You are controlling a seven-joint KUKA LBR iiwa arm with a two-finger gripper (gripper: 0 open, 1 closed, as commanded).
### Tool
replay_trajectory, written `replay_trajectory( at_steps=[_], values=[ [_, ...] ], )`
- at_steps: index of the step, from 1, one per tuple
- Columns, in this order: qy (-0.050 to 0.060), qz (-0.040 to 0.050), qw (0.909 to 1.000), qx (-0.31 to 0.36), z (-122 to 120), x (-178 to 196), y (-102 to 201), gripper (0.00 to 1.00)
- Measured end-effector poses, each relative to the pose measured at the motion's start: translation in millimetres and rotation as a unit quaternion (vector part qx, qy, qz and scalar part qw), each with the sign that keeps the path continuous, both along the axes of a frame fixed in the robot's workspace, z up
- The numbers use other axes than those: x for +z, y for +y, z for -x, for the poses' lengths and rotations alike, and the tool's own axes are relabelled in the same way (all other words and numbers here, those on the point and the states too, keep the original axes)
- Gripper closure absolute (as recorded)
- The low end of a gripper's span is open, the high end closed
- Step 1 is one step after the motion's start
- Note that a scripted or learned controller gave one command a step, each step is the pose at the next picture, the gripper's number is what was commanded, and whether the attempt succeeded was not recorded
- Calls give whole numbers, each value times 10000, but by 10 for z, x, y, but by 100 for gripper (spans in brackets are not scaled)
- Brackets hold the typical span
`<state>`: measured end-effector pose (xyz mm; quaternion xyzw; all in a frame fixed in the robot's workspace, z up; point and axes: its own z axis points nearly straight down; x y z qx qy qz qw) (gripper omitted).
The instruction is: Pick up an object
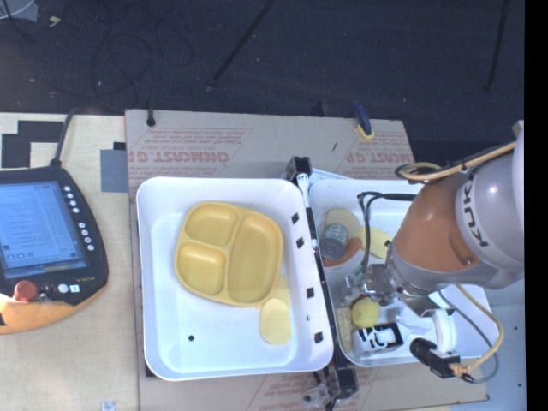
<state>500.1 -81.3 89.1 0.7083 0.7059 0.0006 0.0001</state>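
Note:
The grey arm with its orange band (pixel 432 225) reaches in from the right and covers much of the right bin (pixel 330 197). My gripper (pixel 373 296) is low in that bin, right above a small yellow round object (pixel 365 313) that lies near the bin's front left. Whether the gripper touches that object is hidden by the wrist. Further back in the same bin lie a small cup-like item with red and teal (pixel 335 247), a pale yellow disc (pixel 339 223) and a yellow piece (pixel 378 242).
The left bin (pixel 163 332) holds a yellow divided plate (pixel 229 252) and a small pale yellow disc (pixel 276 321). A tablet pendant (pixel 43 234) lies at the far left on the bench. Cables loop off the arm near the right bin's front corner (pixel 445 362).

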Motion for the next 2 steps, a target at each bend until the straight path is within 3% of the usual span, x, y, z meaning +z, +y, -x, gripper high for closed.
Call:
replay_trajectory(
  at_steps=[1, 2],
  values=[
    [20, -17, 10000, -4, -14, 100, 4, 100],
    [-19, -4, 10000, 46, -52, 1178, 568, 100]
  ],
)
